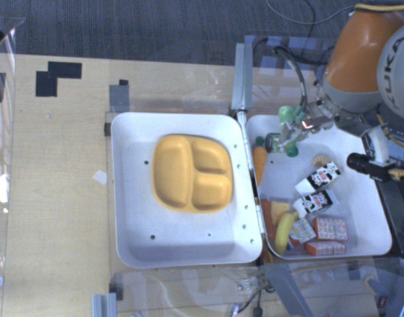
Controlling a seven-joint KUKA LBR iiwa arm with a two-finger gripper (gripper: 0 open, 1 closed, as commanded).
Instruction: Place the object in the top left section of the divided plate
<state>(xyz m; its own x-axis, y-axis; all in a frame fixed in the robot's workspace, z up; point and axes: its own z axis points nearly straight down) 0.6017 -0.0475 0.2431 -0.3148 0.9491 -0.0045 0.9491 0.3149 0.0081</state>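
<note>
The yellow divided plate [192, 172] lies in the middle of the left bin [132, 236]. It has one long section on its left and two smaller sections on its right, and nothing lies in any of them. My gripper [291, 133] hangs over the back left part of the right bin [367, 210], open, its green-tipped fingers [289, 115] spread with nothing between them. Just to its left an orange carrot [259, 164] lies along the bin's left wall. The gripper is well to the right of the plate.
The right bin also holds two black-and-white cartons [319, 189], a banana [283, 230], red-and-white boxes [326, 234] and a small round biscuit [320, 159]. A metal divider [240, 78] stands between the bins. The arm's orange band [360, 45] looms at the back right.
</note>
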